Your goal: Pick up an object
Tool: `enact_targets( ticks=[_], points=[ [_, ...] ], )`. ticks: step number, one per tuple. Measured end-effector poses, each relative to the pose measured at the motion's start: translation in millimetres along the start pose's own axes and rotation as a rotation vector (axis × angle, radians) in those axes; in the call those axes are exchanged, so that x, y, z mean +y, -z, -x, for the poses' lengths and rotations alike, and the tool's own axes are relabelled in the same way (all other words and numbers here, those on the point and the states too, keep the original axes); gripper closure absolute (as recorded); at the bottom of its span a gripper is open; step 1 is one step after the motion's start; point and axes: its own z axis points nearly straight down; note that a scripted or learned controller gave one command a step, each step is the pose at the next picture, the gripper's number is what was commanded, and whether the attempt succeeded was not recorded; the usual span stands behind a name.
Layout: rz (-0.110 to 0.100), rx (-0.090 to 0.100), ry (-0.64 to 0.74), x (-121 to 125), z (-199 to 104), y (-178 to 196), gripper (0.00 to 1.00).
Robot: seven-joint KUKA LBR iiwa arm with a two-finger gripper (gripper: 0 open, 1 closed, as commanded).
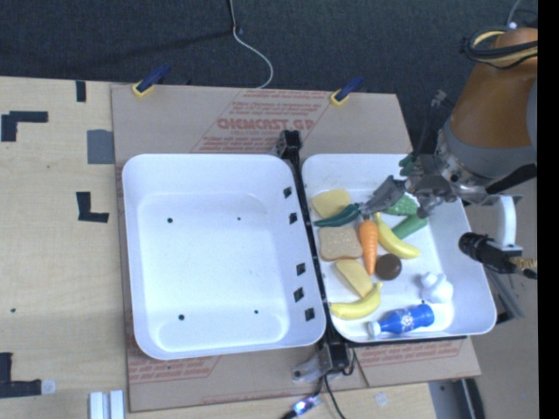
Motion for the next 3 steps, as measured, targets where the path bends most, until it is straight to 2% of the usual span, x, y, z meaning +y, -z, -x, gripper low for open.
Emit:
enact_targets(
  ticks=[1, 2, 3],
  points=[
    [-0.005, 0.001, -0.001, 3, 8, -193, 0.00],
    [-0.002, 0.001, -0.001, 4, 8, -177, 1.00],
    [0.008, -0.002, 0.007, 106, -47, -81, 1.00]
  ],
)
